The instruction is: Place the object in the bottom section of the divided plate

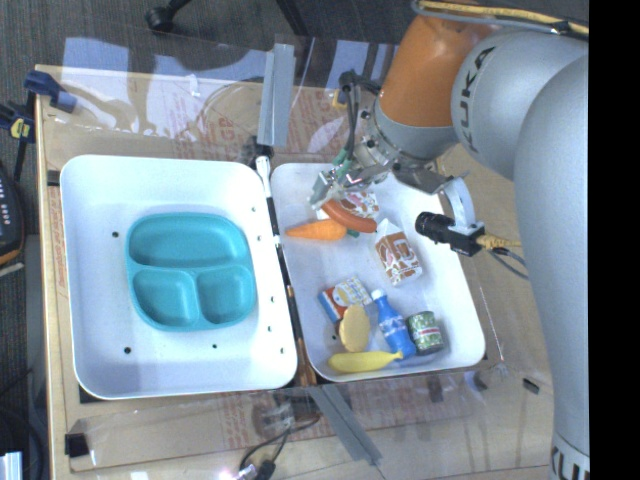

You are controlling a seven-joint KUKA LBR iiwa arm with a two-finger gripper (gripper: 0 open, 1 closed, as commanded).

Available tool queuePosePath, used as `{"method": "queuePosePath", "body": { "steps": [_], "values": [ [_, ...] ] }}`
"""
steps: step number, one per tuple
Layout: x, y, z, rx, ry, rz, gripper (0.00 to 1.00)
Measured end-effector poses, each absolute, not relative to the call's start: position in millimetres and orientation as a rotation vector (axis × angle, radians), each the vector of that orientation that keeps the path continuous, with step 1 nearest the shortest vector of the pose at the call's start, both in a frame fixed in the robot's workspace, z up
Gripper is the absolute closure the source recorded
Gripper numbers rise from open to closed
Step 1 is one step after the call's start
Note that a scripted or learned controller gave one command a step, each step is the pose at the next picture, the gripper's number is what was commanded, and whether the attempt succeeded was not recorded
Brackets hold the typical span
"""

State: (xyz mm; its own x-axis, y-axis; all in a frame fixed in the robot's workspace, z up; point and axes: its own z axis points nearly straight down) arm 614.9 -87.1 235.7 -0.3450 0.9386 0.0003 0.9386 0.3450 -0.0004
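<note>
A turquoise divided plate [190,270] lies in the left bin [90,348], with one long section at the top and two smaller ones below. My gripper [343,186] hangs low over the top of the right bin [455,268], right above a red sausage [352,218] and an orange carrot [316,231]. The fingers are hidden among the metal parts and the food beneath them. Nothing clearly sits between them.
The right bin also holds a brown carton [398,258], a blue bottle [392,328], a small green can [427,331], a yellow banana [368,361], a pale chip [353,328] and a colourful packet [342,296]. A metal divider [274,98] stands behind the bins.
</note>
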Motion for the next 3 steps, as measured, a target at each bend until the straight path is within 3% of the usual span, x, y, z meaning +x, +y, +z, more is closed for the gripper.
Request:
{"method": "queuePosePath", "body": {
  "steps": [1, 2, 3],
  "values": [
    [621.4, -4.6, 190.9, -1.796, -2.575, 0.004, 1.00],
    [656.0, 83.6, 191.3, -1.860, -2.530, 0.003, 1.00],
    [656.0, 83.5, 191.4, -1.860, -2.529, 0.003, 0.00]
  ]
}}
